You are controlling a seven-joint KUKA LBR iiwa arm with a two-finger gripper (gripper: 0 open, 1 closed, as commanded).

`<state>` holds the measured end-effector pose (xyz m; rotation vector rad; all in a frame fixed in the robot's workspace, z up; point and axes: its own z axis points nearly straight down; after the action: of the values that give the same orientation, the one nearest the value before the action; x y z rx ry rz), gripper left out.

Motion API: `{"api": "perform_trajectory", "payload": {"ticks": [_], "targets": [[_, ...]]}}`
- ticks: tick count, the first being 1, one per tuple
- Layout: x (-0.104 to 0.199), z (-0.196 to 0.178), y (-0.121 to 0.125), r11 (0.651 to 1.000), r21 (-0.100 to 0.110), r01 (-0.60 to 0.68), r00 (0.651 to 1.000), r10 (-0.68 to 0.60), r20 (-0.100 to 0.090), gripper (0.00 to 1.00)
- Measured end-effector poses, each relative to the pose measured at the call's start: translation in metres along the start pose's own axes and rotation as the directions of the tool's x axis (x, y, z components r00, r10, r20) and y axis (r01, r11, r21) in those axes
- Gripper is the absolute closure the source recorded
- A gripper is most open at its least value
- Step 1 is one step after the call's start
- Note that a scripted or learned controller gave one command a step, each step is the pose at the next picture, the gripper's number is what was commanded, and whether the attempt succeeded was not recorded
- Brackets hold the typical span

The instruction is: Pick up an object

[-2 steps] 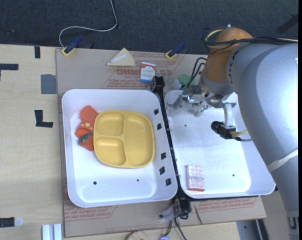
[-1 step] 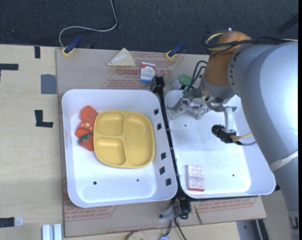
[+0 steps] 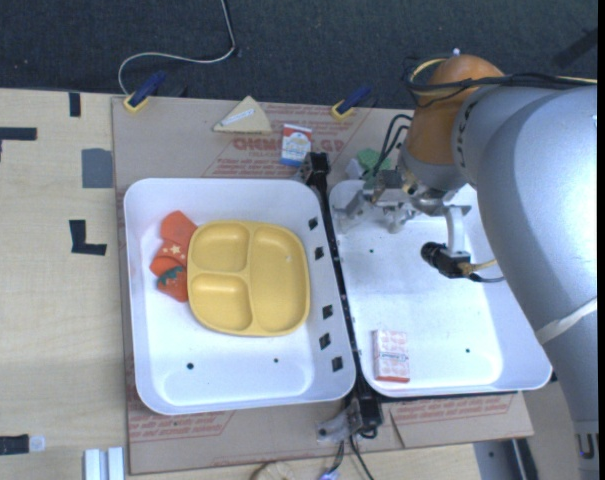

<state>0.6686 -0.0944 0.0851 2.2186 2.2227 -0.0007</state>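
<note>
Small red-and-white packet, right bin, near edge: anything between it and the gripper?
Nothing visible. The gripper sits at the far end of the right bin; the red-and-white packet lies flat near the front edge. Bare white bin floor runs between them. The yellow tray sits apart in the left bin.

Light is even and fairly bright, coming from overhead. The white bins (image 3: pixel 142 368) glare a bit, nearly washed out toward six o'clock. Shadows are soft and short. The arm (image 3: pixel 542 188) at three o'clock looks blurred; detail is coarse and slightly grainy.
</note>
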Motion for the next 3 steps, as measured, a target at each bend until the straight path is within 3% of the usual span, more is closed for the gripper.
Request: {"api": "perform_trajectory", "payload": {"ticks": [1,3], "targets": [[-0.012,0.0,0.0,1.0,0.0,-0.001,1.0,0.001,0.001,0.0],[0.0,0.0,0.0,1.0,0.001,-0.001,1.0,0.001,0.001,0.0]]}}
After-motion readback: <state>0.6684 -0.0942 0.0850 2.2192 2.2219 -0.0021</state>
